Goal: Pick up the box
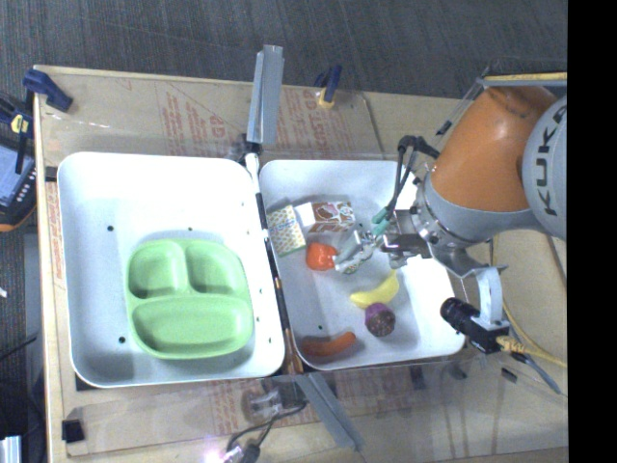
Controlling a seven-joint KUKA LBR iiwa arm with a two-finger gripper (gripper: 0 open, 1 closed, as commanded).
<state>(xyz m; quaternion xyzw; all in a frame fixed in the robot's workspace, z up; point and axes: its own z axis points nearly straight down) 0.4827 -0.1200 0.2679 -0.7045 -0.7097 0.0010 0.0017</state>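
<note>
- The arm (492,162) reaches in from three o'clock, its orange band bulking over the right bin's (424,350) upper right corner, the grey wrist angled down and toward nine o'clock.
- The gripper (355,252) hangs low over the middle of the right bin; whether it is open or closed cannot be told from this slant, and nothing is seen held in it.
- The box (329,214), brown and white, lies flat at about eleven o'clock from the gripper, near the bin's far wall, close beside the gripper.
- A patterned packet (283,230) lies just at nine o'clock of the box, by the bin's left wall.
- A red tomato (321,256) sits just at nine o'clock of the gripper.
- A banana (374,291) lies at five o'clock of the gripper, with a dark purple fruit (380,320) at six o'clock of the banana and a sausage (329,345) near the bin's near wall.
- The left bin (87,191) bears a green divided plate (189,299).
</note>
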